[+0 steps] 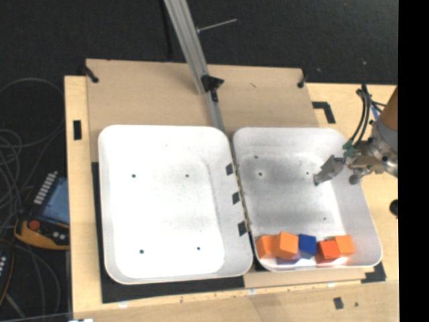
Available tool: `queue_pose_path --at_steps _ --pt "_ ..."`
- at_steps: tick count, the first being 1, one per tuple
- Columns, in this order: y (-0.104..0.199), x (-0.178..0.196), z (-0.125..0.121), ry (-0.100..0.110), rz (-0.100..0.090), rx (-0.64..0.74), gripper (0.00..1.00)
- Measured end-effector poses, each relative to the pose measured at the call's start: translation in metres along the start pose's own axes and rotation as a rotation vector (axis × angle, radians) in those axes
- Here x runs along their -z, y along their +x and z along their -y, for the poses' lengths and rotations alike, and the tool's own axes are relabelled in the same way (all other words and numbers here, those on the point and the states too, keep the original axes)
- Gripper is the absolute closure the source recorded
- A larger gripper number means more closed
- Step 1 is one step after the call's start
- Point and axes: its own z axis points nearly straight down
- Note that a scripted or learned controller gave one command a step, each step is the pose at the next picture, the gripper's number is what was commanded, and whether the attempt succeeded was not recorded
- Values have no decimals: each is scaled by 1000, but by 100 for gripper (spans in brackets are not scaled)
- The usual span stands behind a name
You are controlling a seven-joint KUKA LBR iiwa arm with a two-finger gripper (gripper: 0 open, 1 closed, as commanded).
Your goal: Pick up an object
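The end effector (326, 171), grip state unclear, should drop toward six o'clock onto the blocks (305, 245), centring over one.

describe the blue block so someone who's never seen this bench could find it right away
Look at the right white bin, then along its near edge, where a row of small blocks sits. The blue block is in the middle of that row, with orange blocks on both sides; it is the only blue one.

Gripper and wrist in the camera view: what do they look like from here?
The gripper is grey metal, tapering to a narrow tip. Behind it sits a bulkier grey wrist block with a small green spot, dark cables looping above, and an orange band at the edge.
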Motion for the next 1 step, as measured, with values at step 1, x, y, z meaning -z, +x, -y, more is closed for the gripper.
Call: queue_pose_path --at_steps 1 --pt "48 -103 32 10 -3 0 0"
